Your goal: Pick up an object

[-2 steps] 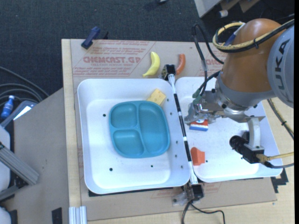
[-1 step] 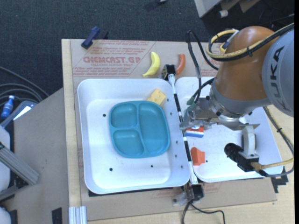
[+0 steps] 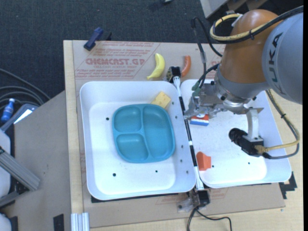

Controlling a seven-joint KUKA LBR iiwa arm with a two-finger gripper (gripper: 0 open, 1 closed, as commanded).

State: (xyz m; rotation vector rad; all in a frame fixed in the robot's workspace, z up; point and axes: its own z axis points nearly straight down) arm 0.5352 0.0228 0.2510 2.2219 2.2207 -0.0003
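Observation:
My gripper [image 3: 201, 111] hangs low over the left part of the right bin [image 3: 240, 174], under the grey and orange arm. Right at its lower edge lies a small red, white and blue object [image 3: 199, 121]; the view does not show whether it is held. An orange block [image 3: 204, 161] lies in the same bin near the front left corner. In the left bin [image 3: 96, 143] a blue divided plate [image 3: 143, 132] fills the middle, and a yellow block [image 3: 161, 99] sits at the plate's far right edge.
On the board behind the bins lie a banana [image 3: 156, 66] and an orange carrot-like piece [image 3: 186, 65]. A black part with a cable [image 3: 242, 140] hangs from the arm over the right bin. The divider rail [image 3: 187, 134] runs between the bins.

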